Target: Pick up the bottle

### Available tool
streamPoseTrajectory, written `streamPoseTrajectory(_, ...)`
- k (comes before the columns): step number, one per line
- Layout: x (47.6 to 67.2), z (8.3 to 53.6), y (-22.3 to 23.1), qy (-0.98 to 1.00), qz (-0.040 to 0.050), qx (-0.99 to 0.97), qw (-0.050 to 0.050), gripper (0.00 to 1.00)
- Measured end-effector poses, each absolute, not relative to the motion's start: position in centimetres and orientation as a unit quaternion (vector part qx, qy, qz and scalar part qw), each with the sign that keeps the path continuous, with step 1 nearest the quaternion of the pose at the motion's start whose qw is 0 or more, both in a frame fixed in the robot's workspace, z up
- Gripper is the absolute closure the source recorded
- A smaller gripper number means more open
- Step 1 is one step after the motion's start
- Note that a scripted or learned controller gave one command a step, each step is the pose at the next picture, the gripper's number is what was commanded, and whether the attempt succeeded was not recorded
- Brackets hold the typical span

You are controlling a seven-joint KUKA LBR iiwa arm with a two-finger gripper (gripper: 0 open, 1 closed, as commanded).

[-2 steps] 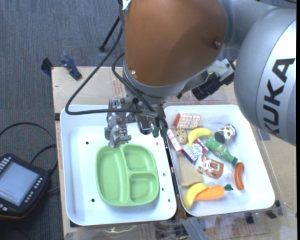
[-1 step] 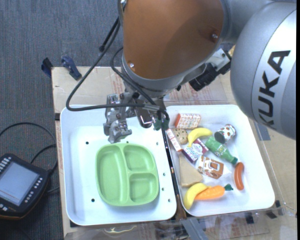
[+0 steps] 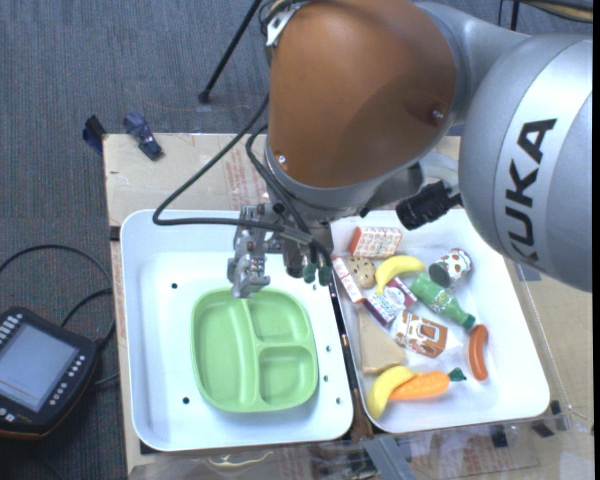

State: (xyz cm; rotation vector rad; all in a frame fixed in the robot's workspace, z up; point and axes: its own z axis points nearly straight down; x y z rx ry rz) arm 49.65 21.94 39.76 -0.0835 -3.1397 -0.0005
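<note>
Metal gripper (image 3: 248,268) hangs empty over the far rim of the green tray (image 3: 255,350); whether it stands apart or together cannot be told. The green bottle (image 3: 441,301) lies well right of the tray in the neighbouring bin (image 3: 532,368), untouched, so the approach looks barely begun: the arm must cross over and descend.

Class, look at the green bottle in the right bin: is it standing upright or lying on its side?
Lying on its side. The bottle shows its full length flat among the toy food in the right bin.
</note>
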Motion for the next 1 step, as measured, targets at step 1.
streamPoseTrajectory(1, 47.78, 43.76, 15.42, -0.999, -0.0011, 0.050, -0.002, 1.00)
